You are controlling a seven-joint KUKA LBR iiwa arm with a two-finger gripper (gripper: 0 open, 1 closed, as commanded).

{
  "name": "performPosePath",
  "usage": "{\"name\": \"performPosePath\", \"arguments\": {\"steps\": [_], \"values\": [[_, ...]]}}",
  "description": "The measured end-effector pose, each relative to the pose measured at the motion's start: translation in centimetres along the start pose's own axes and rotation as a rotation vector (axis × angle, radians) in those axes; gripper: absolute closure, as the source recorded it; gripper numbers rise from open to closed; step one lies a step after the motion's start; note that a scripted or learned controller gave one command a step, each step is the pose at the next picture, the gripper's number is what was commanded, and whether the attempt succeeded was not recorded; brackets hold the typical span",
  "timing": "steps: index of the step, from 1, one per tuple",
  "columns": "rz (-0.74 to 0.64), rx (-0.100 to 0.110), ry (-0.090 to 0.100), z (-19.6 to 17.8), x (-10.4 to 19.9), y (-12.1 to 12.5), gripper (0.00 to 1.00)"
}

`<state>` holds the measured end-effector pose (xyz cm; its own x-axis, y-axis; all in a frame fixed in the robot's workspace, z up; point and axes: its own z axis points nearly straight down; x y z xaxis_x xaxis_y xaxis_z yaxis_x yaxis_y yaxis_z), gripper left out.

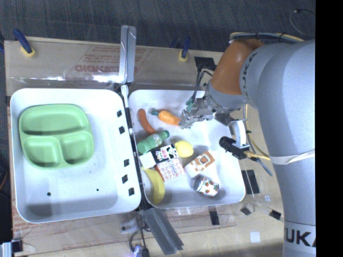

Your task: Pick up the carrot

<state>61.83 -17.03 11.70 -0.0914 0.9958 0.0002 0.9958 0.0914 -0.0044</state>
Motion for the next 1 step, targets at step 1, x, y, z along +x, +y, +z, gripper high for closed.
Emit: {"name": "performPosePath", "arguments": {"steps": [1], "values": [[0.0, 0.0, 0.0, 0.0, 0.0, 0.0, 0.0]]}}
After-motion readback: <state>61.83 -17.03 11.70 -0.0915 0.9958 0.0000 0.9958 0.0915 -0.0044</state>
